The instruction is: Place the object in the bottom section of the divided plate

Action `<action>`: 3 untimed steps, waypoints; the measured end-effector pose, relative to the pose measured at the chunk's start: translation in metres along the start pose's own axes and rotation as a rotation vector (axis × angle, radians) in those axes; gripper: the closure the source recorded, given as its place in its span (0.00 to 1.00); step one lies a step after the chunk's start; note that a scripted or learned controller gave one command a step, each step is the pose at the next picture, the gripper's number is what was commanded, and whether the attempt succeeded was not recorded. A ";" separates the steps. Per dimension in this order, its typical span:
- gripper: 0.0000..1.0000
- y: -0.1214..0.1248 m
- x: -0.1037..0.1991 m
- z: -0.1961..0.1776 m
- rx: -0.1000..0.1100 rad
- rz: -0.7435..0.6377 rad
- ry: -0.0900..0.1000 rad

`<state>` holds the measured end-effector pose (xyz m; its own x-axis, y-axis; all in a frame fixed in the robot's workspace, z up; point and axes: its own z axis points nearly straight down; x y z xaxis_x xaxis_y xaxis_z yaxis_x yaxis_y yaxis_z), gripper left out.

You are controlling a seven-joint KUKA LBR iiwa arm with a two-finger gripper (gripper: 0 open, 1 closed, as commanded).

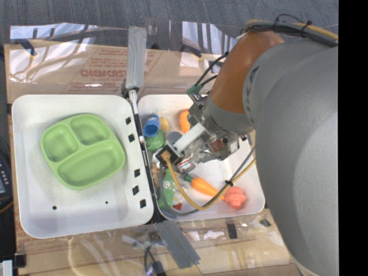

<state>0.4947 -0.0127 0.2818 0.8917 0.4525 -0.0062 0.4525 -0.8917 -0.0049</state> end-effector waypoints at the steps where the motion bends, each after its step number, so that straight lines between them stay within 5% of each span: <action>1: 1.00 -0.054 0.067 -0.032 -0.006 0.161 0.009; 2: 1.00 -0.037 0.013 -0.075 -0.003 -0.203 0.004; 3: 1.00 -0.104 0.032 0.016 -0.002 -0.392 -0.001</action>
<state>0.4756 0.0946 0.2663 0.6512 0.7589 -0.0048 0.7589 -0.6512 -0.0053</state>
